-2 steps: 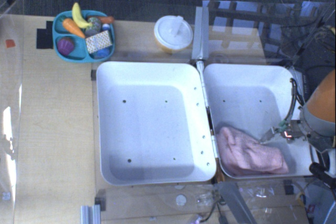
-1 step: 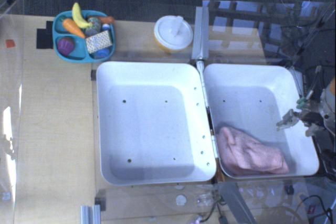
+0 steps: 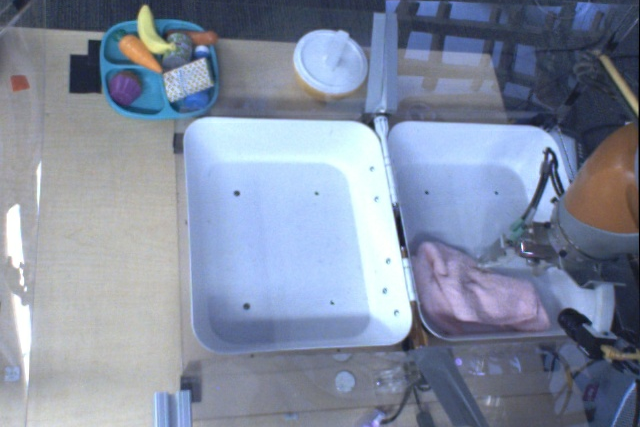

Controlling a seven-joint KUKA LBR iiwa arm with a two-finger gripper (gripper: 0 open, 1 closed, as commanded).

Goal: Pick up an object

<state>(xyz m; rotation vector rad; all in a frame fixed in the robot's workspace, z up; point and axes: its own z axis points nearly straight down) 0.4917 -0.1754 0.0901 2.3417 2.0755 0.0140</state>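
Observation:
A crumpled pink cloth [image 3: 470, 290] lies in the near part of the right bin [image 3: 460, 175], against its front wall. My gripper [image 3: 512, 249] hangs low at the right side of that bin, just above and beside the cloth's right end. The grey arm with its orange band [image 3: 605, 190] reaches in from the right edge and hides the bin's right wall. I see nothing lifted off the bin floor.
The left bin [image 3: 290, 230] stands beside the right one, with a raised divider between them. Behind the bins sit a blue tray of toy food [image 3: 160, 67] and a white lidded cup [image 3: 331, 62]. A clear-walled frame [image 3: 480, 55] stands behind the right bin.

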